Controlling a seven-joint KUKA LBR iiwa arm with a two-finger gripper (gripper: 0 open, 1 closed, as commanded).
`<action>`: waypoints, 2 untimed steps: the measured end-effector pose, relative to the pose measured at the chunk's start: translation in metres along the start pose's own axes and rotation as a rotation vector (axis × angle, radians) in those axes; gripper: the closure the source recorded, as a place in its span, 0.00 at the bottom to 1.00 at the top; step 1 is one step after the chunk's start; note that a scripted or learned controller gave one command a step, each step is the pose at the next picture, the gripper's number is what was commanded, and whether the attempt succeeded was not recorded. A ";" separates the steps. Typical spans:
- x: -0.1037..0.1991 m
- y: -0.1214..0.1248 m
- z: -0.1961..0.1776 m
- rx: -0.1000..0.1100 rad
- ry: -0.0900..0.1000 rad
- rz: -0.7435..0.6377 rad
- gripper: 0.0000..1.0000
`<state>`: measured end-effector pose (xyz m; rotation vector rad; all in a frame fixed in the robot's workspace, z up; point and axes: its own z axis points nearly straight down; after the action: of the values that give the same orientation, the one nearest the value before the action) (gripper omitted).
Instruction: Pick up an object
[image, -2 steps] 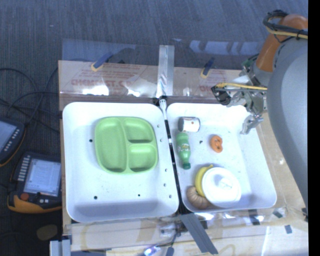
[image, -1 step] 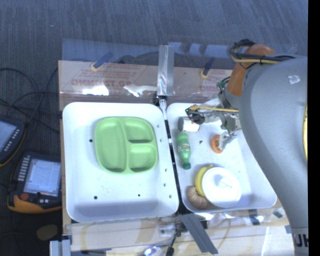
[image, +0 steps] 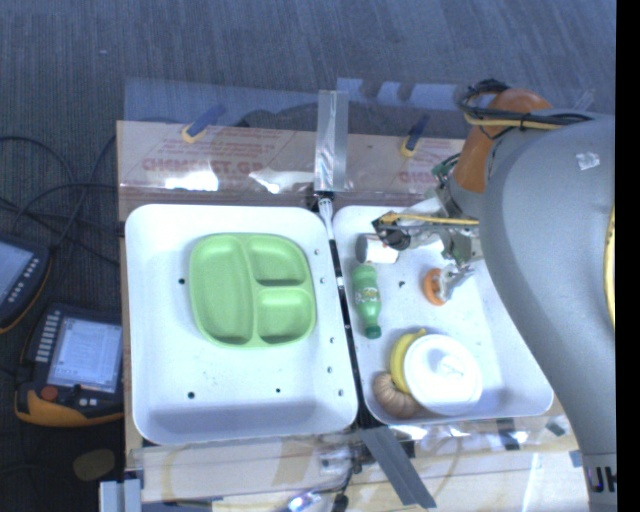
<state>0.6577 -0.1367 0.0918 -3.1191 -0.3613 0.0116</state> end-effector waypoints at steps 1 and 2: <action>-0.005 0.002 0.000 -0.004 0.010 -0.043 0.00; -0.004 0.003 -0.013 -0.008 0.012 -0.047 1.00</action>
<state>0.6546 -0.1406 0.1046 -3.1165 -0.4348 -0.0088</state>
